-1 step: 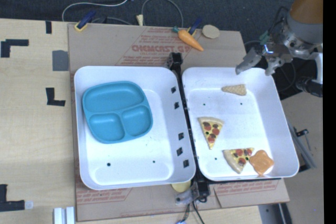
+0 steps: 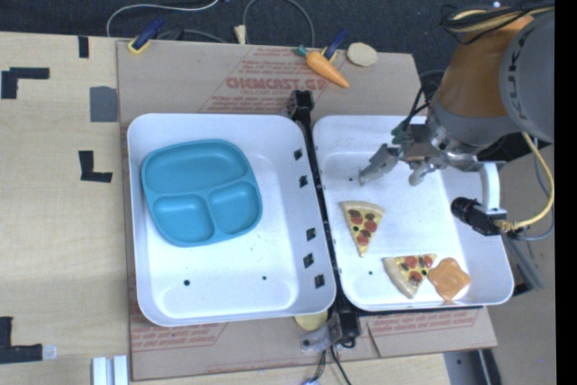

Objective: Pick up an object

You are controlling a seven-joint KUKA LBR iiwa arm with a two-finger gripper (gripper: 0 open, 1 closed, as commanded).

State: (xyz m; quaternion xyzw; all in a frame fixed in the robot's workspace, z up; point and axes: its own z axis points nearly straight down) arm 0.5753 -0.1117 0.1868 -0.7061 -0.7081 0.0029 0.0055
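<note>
Cardboard (image 2: 270, 86) printed with red lettering covers the middle of the pale wooden bench (image 2: 54, 221) and carries two shallow white bins side by side. Grey and bulky, the arm (image 2: 505, 77) enters from the right with its orange band above the wrist, and it hangs over the upper part of the right bin (image 2: 478, 230). The left bin (image 2: 225, 284) holds a blue divided plate (image 2: 201, 191) lying flat toward its upper left part, with the bin floor below it bare. The gripper (image 2: 392, 169) sits low over the upper left area of the right bin, its two fingers spread apart with nothing between them; one finger (image 2: 374, 167) points down to the left and the other (image 2: 419, 174) stands a little to its right. Just below the gripper, apart from it, a toy pizza slice (image 2: 362, 223) lies flat, tip pointing down. A second pizza slice (image 2: 407, 271) lies near the bin's lower edge, touching a piece of toast (image 2: 449, 278) on its right. Outside the bins, a toy carrot (image 2: 326, 68) rests on the cardboard's top edge, with a small pale round piece (image 2: 362, 55) just beside it.
</note>
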